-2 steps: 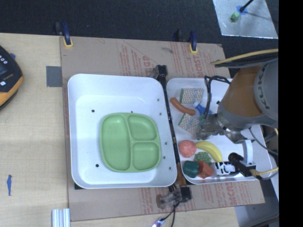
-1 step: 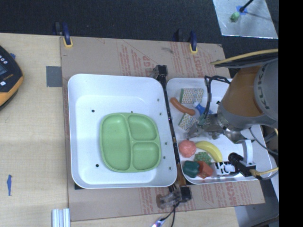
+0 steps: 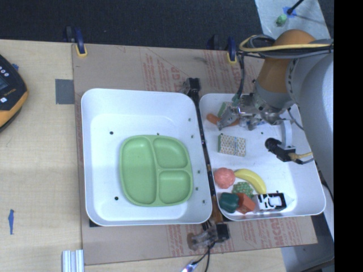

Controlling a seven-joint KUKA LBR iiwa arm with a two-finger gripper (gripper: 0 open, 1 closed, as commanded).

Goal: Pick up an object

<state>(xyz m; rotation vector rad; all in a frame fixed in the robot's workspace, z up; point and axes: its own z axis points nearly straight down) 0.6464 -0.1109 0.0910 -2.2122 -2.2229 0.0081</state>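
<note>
My gripper (image 3: 233, 117) hangs low over the far end of the right bin (image 3: 306, 177). Just to its left lies a small orange carrot-like piece (image 3: 212, 118), partly hidden by the gripper. A speckled pale green pad (image 3: 232, 145) lies right in front of the gripper. Toward the near end of this bin sit a pink-red ball (image 3: 224, 177), a yellow banana (image 3: 252, 179), a dark green piece (image 3: 229, 201), an orange-red piece (image 3: 245, 203) and a black-and-white item (image 3: 271, 200).
The left bin (image 3: 99, 129) holds a light green divided plate (image 3: 155, 170). A black divider rail (image 3: 199, 135) runs between the bins. An orange and black device (image 3: 8, 92) lies at the bench's left edge. The arm fills the right side above the right bin.
</note>
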